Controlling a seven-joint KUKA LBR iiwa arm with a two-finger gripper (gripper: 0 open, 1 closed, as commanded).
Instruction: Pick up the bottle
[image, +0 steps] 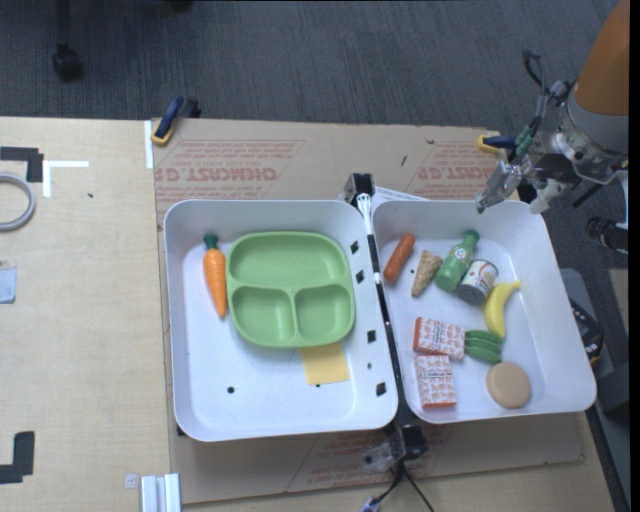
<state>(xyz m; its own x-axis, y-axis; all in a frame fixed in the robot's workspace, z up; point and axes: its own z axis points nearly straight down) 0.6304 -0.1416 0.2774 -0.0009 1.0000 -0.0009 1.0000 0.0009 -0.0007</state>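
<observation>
Green bottle (458, 261) lies touching the can (478, 279) and cone (427, 272); gripper (520, 190), fingers spread, risks nudging neighbours.

The light wooden bench (80, 400) runs across the view, and a sheet of brown printed cardboard (260, 165) lies flat on it. On that cardboard sit two shallow white plastic bins, side by side and touching: the left bin (190, 390) and the right bin (560, 300). A blue and yellow clamp (172, 118) sits at the cardboard's far left corner. Black tape marks (18, 455) and a grey ring (14, 202) lie at the bench's left.
</observation>
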